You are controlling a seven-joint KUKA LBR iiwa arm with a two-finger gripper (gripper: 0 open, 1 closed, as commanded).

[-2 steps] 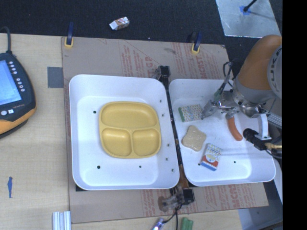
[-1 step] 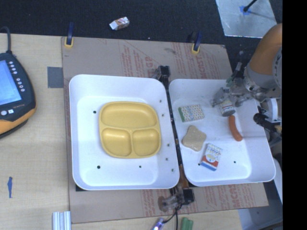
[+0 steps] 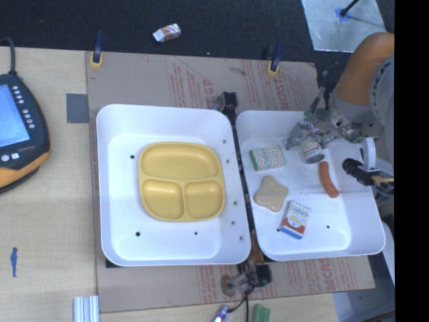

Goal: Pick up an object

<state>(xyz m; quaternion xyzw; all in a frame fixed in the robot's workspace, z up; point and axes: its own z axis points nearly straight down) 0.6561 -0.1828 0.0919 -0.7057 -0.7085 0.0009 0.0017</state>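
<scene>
Using the right-hand bin as the anchor here. Nearest the camera, by its front edge, a little red-white-and-blue carton is lying flat. Just behind and left of it a tan cookie-shaped piece is sitting, and behind that a green-patterned packet is lying close to the bin's left wall. Toward the right side a toy sausage is lying at a slant, apart from the rest.

At the back of the bin the gripper is hanging low over a small silver can — the metal fingers are looking spread out to either side of it, but whether they're actually touching or pinching the can, I can't tell from this angle. The grey arm with its orange band is reaching in from the bin's far right corner.

Left of that bin, the other white bin is holding a yellow divided plate in its middle.
</scene>
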